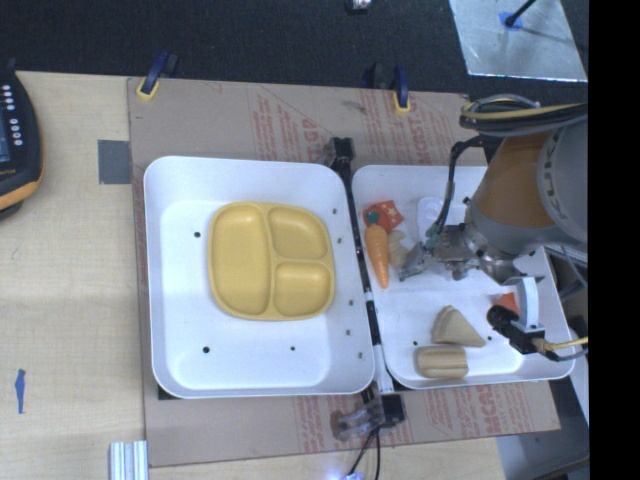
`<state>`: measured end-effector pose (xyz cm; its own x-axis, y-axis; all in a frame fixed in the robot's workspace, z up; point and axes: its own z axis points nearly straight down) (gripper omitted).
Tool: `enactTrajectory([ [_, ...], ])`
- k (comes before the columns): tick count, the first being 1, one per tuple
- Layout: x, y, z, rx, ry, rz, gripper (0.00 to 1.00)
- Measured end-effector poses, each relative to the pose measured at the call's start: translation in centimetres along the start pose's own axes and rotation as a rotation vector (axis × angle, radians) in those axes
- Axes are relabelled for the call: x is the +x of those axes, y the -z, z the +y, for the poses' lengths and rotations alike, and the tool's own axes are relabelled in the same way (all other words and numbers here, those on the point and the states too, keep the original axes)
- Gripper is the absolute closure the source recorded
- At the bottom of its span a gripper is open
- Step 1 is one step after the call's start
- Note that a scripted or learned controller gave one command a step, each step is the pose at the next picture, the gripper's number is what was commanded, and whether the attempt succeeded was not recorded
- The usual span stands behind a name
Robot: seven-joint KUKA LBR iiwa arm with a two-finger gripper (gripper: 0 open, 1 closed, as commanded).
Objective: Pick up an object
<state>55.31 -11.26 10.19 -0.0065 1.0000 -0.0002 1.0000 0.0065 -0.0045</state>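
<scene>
The right bin [400, 188] holds an orange carrot [377, 254] lying along its left wall. A small red item [384, 213] rests just above the carrot's top end. A tan wedge [456, 326] and a tan cylinder [441, 362] lie near the bin's front edge. My gripper [416, 264] is low over the middle of this bin, just right of the carrot, tilted toward it. A small pale piece [399, 255] sits between the carrot and the gripper. I see nothing held.
The left bin [180, 358] carries a yellow divided plate [270, 260] at its middle. A clear pale item [430, 211] lies at the back of the right bin. The grey and orange arm covers that bin's right side.
</scene>
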Motion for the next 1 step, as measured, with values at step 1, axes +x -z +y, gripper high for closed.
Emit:
enactTrajectory([
  [1, 4.79, 9.62, 6.7, -0.014, 0.003, 0.0, 0.0],
])
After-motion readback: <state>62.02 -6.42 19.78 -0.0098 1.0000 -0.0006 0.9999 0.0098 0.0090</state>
